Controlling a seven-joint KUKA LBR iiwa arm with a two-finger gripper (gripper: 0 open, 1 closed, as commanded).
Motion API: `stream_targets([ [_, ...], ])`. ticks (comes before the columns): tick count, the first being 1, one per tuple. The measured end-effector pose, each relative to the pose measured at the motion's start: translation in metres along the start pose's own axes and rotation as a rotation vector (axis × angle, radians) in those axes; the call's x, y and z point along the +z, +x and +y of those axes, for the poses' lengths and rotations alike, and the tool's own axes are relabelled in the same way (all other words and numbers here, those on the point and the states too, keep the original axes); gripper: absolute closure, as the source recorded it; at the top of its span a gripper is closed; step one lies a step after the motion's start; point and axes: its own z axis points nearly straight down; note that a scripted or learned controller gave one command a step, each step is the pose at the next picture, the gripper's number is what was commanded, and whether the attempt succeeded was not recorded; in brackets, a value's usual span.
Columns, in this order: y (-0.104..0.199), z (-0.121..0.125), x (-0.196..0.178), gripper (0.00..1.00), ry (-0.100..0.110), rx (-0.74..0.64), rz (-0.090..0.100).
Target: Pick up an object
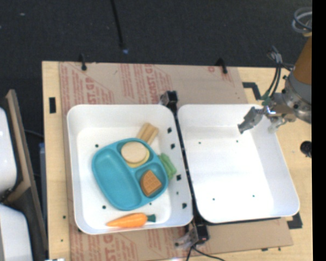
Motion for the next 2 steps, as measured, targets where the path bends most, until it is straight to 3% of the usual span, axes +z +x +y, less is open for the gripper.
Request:
stream_targets([
  [1,0.000,0.001,-0.003,0.00,-0.006,-0.001,-0.001],
  [2,0.002,-0.004,0.058,0.00,-0.001,-0.001,0.000],
])
